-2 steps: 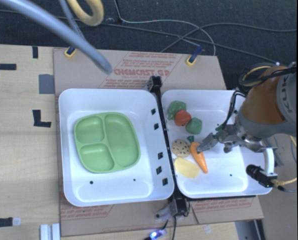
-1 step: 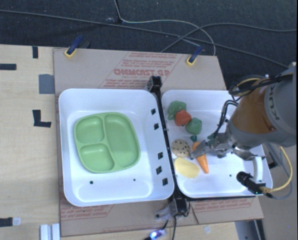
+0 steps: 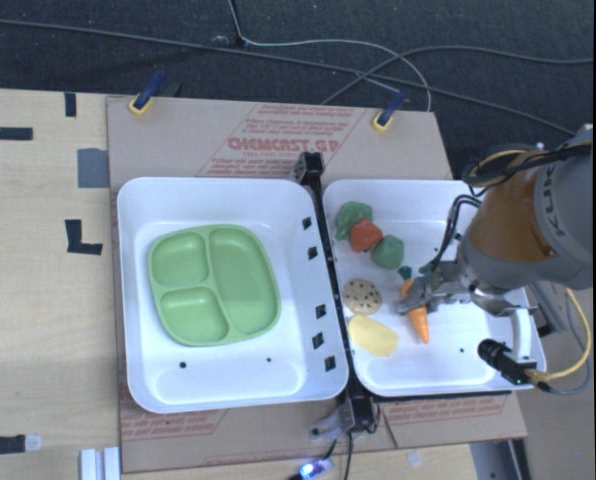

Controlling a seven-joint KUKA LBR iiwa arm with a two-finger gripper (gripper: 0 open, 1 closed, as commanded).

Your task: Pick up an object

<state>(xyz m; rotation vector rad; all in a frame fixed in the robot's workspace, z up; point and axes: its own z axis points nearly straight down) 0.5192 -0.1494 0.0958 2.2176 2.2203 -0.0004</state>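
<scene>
carrot [image 3: 420, 324] | long axis near-vertical, tip toward near rim | fingers [image 3: 425, 296] grip its top

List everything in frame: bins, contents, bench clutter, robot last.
white bins: 2, white, side by side on the cardboard sheet
divided plate: 1, light green, three compartments, in the left bin
green toy pieces: 2, green, upper part of the right bin, flanking the red piece
red piece: 1, red-orange, between the green pieces
cookie: 1, tan with dark specks, right bin near the divider
yellow piece: 1, pale yellow, below the cookie
carrot: 1, orange, right bin, just under the gripper
clamps: 2, yellow and blue, on the cardboard's top edge
cables: several, dark floor above
arm: 1, grey with orange band, from the right
gripper: 1, dark, over the carrot's top end
</scene>
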